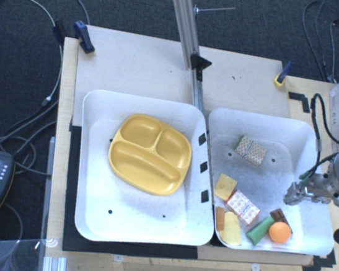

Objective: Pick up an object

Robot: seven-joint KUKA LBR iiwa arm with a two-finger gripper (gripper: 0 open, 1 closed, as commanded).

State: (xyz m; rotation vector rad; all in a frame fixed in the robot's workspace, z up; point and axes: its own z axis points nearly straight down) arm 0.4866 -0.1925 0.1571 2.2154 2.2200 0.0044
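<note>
Camera view: gripper (290, 197) above right bin (283, 126), near orange ball (279, 232), grasp state indiscernible.

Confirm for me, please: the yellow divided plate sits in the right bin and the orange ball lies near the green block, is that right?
Not quite. The camera view shows the yellow divided plate in the left bin, not the right one. The orange ball does lie near the green block, in the right bin.
</note>
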